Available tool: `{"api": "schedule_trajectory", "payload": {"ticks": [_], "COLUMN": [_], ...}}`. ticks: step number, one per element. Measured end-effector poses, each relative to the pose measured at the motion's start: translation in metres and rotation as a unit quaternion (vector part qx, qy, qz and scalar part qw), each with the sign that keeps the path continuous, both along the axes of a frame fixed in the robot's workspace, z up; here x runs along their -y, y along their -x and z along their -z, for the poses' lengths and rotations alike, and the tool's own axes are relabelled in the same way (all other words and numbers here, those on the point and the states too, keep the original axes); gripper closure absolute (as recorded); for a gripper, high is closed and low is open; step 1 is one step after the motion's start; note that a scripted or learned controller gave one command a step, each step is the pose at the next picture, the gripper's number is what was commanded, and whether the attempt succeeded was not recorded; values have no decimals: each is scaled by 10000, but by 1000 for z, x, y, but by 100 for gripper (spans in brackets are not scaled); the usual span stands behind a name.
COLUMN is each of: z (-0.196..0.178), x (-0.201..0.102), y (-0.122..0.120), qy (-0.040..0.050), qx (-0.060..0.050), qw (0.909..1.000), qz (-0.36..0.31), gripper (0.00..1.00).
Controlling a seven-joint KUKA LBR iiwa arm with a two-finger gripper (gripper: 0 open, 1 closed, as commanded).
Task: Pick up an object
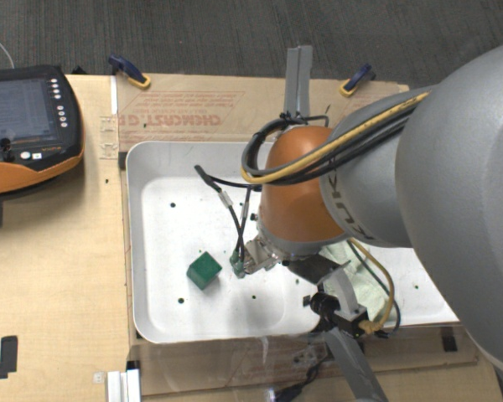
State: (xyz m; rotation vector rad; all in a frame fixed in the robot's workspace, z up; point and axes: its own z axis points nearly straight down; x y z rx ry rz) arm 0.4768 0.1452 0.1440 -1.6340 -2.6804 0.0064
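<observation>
One large grey arm point(453, 149) takes up the right side of the view, its orange band point(298, 191) hanging over the middle of the bench point(59, 283) and covering much of what lies beneath. Below it, the left white bin point(151, 224) holds the likely target, while the right bin point(432, 296) peeks out past the wrist with something pale and crumpled point(365, 283) partly hidden inside. A bundle of black and yellow cables point(318, 153) loops around the wrist and trails down toward the bin floor; a loose strand could snag on the rim or brush the target during a descent. The gripper point(247, 260) sits low in the left bin, but the wrist hides its fingertips, so whether it is spread or closed cannot be told, and nothing is seen held. The green block point(204, 270) lies on the bin floor just beside the gripper, to its left, seemingly apart from it and tilted in relation to the bin walls. The main risk appears to be misalignment: if the gripper closes where it stands, it may well close on air, or a finger may nudge the block sideways toward the wall. Its skewed angle could also let it twist out of a corner-on pinch.
</observation>
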Motion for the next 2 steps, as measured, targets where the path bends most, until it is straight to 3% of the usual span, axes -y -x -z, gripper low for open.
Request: {"api": "schedule_trajectory", "payload": {"ticks": [1,2], "z": [-12,-2], "x": [-34,-47], "y": [-1,-1], "qy": [-4,-6], "qx": [10,3], "qw": [9943,9814], "qz": [-1062,-1920], "gripper": [100,100]}}
